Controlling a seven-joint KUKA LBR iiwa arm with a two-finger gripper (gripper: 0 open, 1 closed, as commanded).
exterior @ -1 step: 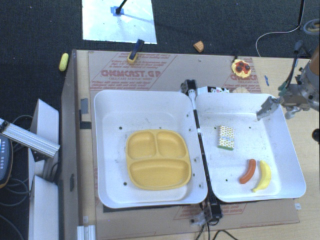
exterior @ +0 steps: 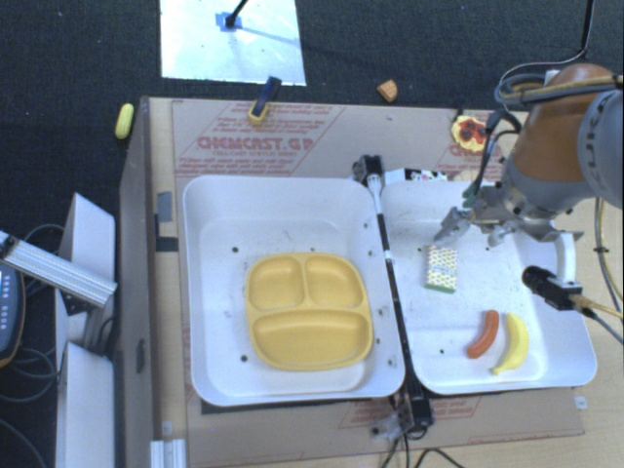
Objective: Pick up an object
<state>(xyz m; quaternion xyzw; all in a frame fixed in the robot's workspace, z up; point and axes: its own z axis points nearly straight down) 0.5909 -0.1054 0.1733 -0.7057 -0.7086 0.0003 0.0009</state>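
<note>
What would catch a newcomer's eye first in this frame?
Probably the yellow divided plate in the middle of the left bin. Next, the grey and orange arm reaching over the right bin, where a patterned sponge, a toy sausage and a banana lie.

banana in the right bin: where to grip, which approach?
Probably grip the banana at mid-length, across its narrow width, coming straight down from above. It lies flat on the right bin's floor, long axis running near-to-far. The hot dog lies close on its left, so that side is tight; set the gripper's jaws carefully there.
</note>
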